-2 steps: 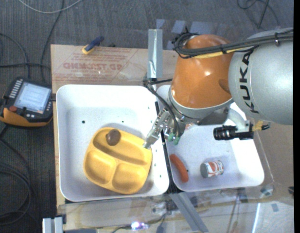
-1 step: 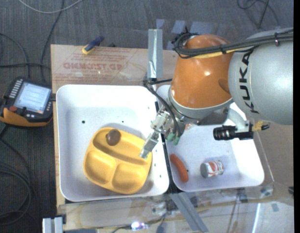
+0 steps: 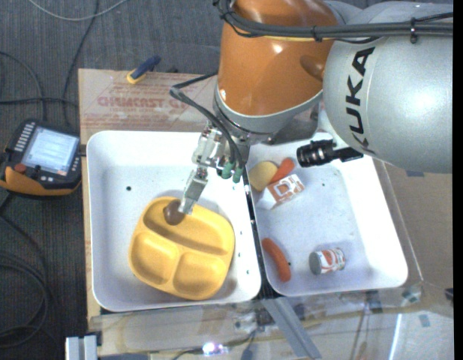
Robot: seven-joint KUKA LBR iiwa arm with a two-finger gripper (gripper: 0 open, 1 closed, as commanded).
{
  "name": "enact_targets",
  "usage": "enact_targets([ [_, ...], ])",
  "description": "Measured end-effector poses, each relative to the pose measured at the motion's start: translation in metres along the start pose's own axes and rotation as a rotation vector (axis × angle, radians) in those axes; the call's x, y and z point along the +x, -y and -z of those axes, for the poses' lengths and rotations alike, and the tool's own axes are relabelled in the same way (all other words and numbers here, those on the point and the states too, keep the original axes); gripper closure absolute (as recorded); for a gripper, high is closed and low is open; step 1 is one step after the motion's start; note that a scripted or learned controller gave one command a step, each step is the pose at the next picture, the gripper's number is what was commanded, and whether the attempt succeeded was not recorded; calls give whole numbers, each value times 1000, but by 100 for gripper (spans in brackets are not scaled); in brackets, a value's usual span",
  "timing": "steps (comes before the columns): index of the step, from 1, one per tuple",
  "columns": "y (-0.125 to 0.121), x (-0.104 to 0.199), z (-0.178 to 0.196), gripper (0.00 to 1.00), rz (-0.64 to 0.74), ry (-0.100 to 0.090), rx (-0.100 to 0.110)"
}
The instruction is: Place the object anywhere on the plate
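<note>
Jaws [image 3: 177, 210], state unreadable, meet the yellow plate [image 3: 184, 250]; sausage [image 3: 277, 259] and can [image 3: 327, 260] lie in the right bin [image 3: 385, 223].

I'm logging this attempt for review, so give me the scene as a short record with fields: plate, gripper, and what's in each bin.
plate: yellow divided plate, in the left bin
gripper: gripper over the plate's upper compartment, at a small dark object
grasp: cannot tell
right bin: sausage, can, white carton, yellow piece
outside bins: pendant left of the bench
</note>
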State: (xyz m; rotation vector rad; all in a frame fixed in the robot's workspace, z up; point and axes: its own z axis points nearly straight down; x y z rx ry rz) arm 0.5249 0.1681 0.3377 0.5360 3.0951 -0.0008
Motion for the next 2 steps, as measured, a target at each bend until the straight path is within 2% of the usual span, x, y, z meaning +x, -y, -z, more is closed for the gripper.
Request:
enact_targets([
  [1, -1, 0, 9, 100, 1, 1, -2],
  [2, -1, 0, 9, 0, 1, 1, -2],
])
